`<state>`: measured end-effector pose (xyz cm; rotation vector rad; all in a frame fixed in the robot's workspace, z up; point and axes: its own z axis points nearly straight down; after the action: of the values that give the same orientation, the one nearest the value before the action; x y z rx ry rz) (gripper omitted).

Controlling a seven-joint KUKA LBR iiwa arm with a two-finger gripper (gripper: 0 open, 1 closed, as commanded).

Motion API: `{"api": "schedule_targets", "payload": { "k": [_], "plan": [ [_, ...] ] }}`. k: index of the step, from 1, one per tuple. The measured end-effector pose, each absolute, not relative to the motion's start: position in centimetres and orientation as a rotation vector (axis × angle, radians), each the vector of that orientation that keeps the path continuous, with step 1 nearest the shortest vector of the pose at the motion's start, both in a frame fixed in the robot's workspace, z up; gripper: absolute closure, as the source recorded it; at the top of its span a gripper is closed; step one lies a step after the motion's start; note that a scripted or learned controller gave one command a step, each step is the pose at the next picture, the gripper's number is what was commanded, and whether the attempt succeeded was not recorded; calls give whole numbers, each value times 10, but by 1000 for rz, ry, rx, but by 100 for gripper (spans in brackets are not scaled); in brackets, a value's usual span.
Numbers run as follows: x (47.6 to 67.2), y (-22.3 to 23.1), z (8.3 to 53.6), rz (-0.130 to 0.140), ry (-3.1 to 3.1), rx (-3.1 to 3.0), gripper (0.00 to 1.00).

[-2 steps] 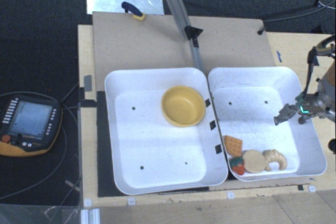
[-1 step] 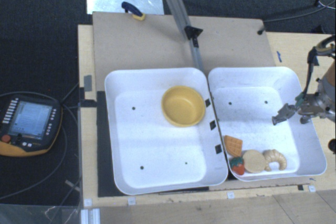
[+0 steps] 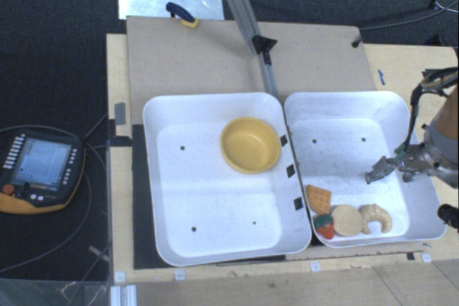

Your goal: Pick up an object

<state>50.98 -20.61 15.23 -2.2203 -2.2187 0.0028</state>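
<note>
White plastic is forming both shallow bins, and the likely targets are sitting in the near corner of the right bin [image 3: 344, 111]: a strawberry [image 3: 325, 227] against the near wall, a round biscuit [image 3: 347, 220] touching it, a croissant [image 3: 377, 217] just beside that, and a waffle cracker [image 3: 318, 197] slightly farther in. Because they are crowding together, a clean pick is probably calling for a straight descent over one piece, most easily the croissant at the outer end of the cluster, with the fingers straddling its narrow width so the neighbours are not being nudged. The tool [image 3: 380, 170] is hanging above the right bin's right side, beyond the food and apart from it, holding nothing; whether it is spread or pressed together I cannot tell. The arm [image 3: 439, 132] is reaching in over the right rim. Farther off, a yellow bowl [image 3: 250, 145] is resting at the far side of the left bin [image 3: 172, 226].
</note>
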Motion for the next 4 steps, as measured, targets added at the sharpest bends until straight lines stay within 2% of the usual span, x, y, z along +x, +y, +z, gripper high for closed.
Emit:
{"api": "schedule_targets", "payload": {
  "k": [1, 2, 3, 4],
  "plan": [
    [501, -205, 107, 2, -2219, -2220, 0],
    [501, -205, 90, 0, -2221, -2221, 0],
    [502, -205, 101, -1, -2223, -2223, 100],
    [508, -211, 161, -4, -2226, -2225, 100]
  ]
}}
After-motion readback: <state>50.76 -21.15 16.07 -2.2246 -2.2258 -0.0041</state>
